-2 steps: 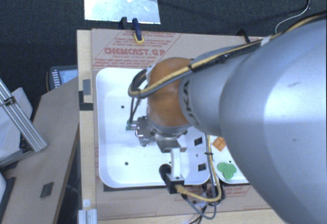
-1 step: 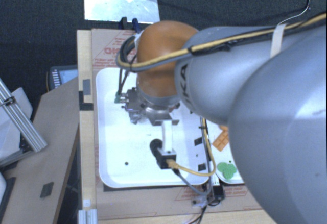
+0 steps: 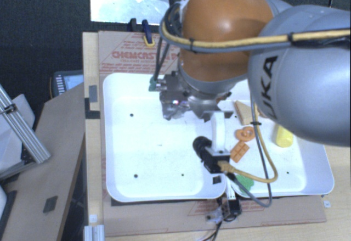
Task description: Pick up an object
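The shallow white left bin (image 3: 137, 146) is lying open; small orange pieces (image 3: 239, 151) and perhaps a yellow block (image 3: 283, 136) are crowding the right bin (image 3: 310, 179).

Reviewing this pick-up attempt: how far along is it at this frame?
Done: the reach. The gripper sits over the left bin, near its right side.
In hand: nothing that I can confirm; the wrist hides what is under it.
Left: grasp and lift. The orange ring, orange block, yellow block and green piece lie in the right bin.
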Robot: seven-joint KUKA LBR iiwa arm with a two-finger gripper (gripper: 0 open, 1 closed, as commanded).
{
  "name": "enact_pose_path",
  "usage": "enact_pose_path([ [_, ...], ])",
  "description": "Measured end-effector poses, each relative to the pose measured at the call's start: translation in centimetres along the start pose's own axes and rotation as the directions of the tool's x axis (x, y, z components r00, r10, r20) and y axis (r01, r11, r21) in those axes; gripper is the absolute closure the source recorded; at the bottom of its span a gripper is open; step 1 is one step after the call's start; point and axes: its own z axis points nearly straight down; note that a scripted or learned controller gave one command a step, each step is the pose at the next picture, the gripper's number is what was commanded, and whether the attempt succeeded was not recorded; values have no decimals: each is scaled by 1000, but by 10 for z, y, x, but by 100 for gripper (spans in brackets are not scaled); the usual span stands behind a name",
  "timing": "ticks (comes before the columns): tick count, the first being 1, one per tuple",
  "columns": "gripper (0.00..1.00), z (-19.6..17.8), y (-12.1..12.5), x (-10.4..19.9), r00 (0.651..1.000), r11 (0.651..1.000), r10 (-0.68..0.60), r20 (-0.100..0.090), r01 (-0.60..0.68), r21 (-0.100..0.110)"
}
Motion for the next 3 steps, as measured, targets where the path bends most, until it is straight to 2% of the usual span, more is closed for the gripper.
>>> enact_pose_path([
  [1,100,174,-11,-18,1000,1000,4,13,-5,28],
  [2,100,79,-6,33,1000,1000,-5,1,5,6],
  [3,100,14,-5,30,1000,1000,-1,4,1,7],
])
